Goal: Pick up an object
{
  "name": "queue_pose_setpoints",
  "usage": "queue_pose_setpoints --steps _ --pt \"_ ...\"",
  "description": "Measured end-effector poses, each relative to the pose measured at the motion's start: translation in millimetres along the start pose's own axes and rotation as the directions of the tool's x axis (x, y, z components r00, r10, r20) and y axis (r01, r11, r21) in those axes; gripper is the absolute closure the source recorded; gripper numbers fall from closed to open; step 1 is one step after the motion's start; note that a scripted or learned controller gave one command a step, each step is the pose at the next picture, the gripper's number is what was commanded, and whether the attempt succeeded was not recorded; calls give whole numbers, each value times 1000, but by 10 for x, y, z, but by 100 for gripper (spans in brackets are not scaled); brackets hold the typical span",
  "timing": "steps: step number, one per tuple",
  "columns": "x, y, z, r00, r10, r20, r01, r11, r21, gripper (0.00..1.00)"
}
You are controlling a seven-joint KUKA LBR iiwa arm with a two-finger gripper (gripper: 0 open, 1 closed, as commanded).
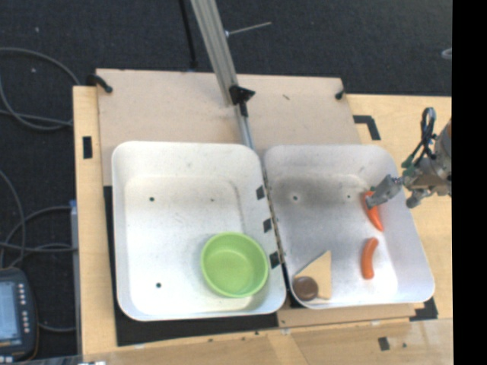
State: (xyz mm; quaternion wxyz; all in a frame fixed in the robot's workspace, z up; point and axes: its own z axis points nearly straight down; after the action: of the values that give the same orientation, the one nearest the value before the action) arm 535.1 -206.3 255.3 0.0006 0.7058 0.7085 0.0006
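The grey arm's gripper (pixel 401 192) reaches in from the right edge at the upper right part of the right shallow white plastic bin (pixel 396 276), with dark cables looping above it. Its two grey fingers stand spread apart; the left fingertip (pixel 384 190) sits just beside the upper end of a small orange carrot-shaped toy (pixel 374 213), and whether it touches is too fine to tell. Nothing lies between the fingers.

No brand, label or writing can be read anywhere.

In the same bin, a second orange sausage-shaped piece (pixel 368 258) lies below the first, apart from it. Toward the bin's lower left corner a tan wedge-shaped block (pixel 320 273) rests with a small brown round disc (pixel 305 287) touching its lower left side. The left shallow white plastic bin (pixel 152 181) holds a lime-green round plastic bowl (pixel 233 264), upright, near its lower right corner. Both bins sit side by side on a pale wooden bench (pixel 304 109). A slanted aluminium post (pixel 214 36) rises from the bench behind the bins' shared edge, well apart from the gripper
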Motion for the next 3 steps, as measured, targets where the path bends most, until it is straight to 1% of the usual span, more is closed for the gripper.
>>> queue_pose_setpoints --steps 1,2,3 --pt "2 1 0 1000 0 -1 0 1000 0 0" --pt "-51 31 435 1000 4 2 -4 1000 5 0" --pt "-16 23 854 1000 5 1 -5 1000 4 0"
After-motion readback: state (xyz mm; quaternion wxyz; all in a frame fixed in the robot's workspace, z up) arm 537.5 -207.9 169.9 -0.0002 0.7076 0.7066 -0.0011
